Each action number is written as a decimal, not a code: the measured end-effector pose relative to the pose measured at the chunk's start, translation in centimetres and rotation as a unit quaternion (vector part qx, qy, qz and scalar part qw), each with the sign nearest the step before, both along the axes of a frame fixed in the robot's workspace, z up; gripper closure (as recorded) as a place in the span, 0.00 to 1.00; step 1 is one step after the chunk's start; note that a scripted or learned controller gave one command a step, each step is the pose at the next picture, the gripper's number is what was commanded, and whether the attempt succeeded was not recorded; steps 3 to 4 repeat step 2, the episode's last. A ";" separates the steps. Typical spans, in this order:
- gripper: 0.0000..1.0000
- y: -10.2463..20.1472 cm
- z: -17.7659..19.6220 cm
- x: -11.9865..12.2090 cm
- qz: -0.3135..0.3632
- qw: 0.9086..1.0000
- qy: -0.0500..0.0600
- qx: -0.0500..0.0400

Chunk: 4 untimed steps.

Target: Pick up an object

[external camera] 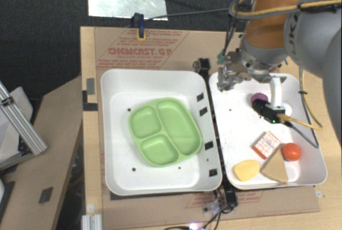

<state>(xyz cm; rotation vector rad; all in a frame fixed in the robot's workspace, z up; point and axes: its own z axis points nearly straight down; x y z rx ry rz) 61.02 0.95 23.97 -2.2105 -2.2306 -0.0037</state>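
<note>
Small round purple object [259,99] lies in the right bin [235,132]; claw [228,80] state unclear.

Two white bins [155,82] sit side by side on a tan board [144,44] printed with red lettering. The left bin holds a light green divided tray [164,131]. In the right bin, toward five o'clock, lie a red-and-white patterned box [266,144], an orange-red ball [291,152], a yellow piece [246,170] and a tan wedge [275,170]. A purple object [259,98] lies near twelve o'clock. The arm [315,25] is grey with an orange band [272,7].
</note>
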 end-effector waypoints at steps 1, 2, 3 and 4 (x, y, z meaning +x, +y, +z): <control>1.00 4.5 0.2 -1.5 0.000 1.000 0.000 0.000; 1.00 8.5 0.2 -3.4 0.000 1.000 0.001 0.000; 1.00 8.5 0.2 -3.4 0.000 1.000 0.001 0.000; 1.00 8.5 0.2 -3.4 0.000 1.000 0.001 0.000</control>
